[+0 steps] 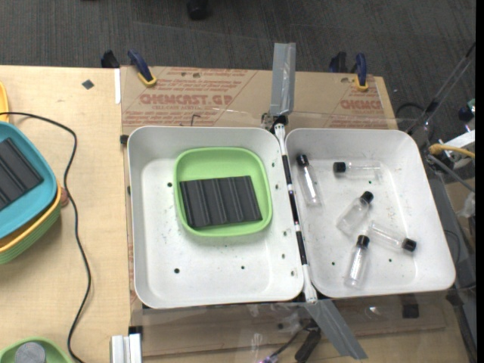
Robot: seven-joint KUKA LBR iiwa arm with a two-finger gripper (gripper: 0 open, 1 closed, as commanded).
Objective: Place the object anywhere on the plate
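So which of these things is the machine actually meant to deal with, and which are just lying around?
Part of the job:
- square green plate with a dark ribbed insert, in the left white bin
- five clear plastic vials with black caps, in the right white bin

Just lying about:
- stack of teal and yellow plates
- black cable
- blue clamps
- cardboard sheet

The plate (221, 162) is light green, its dark grey insert (219, 201) ribbed. Both bins (151, 263) are white. The vials (355, 261) look clear with black caps.
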